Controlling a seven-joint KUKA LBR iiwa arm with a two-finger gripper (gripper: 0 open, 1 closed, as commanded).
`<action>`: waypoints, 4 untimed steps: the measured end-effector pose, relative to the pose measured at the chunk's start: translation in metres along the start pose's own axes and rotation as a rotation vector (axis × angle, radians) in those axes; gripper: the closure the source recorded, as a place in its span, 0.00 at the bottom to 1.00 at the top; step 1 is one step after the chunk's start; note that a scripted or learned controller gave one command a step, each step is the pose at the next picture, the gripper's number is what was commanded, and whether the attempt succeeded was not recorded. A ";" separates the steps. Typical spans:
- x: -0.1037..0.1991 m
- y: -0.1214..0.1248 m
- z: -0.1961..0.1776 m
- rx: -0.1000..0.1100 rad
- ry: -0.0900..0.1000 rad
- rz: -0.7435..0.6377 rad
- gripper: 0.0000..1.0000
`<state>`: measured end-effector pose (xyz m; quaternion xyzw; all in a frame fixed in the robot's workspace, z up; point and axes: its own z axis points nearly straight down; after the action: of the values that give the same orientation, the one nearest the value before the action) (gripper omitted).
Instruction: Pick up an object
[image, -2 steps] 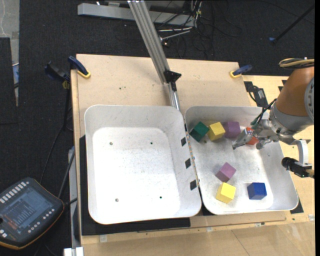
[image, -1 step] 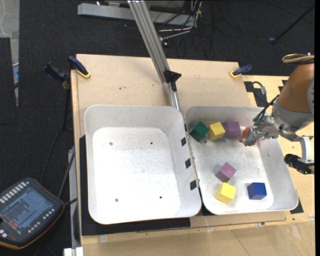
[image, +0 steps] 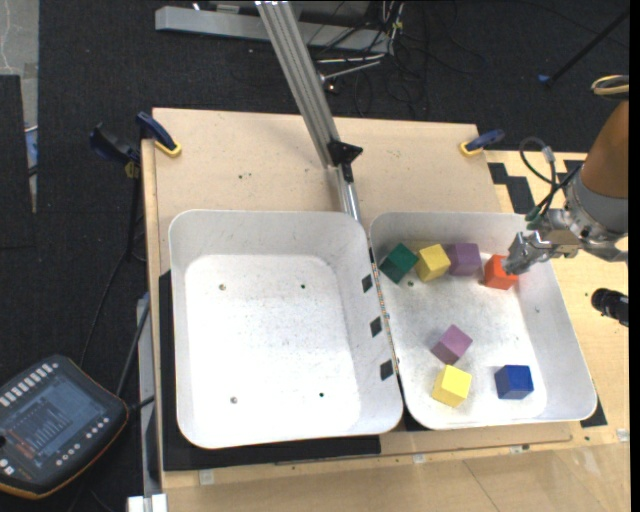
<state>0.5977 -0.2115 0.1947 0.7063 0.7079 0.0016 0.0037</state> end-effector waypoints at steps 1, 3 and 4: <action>0.000 0.001 -0.007 0.005 0.002 0.000 1.00; 0.099 0.033 -0.023 0.004 0.004 -0.006 1.00; 0.148 0.045 -0.033 0.005 0.004 -0.005 1.00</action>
<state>0.6421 -0.0631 0.2273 0.7044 0.7098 0.0014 0.0004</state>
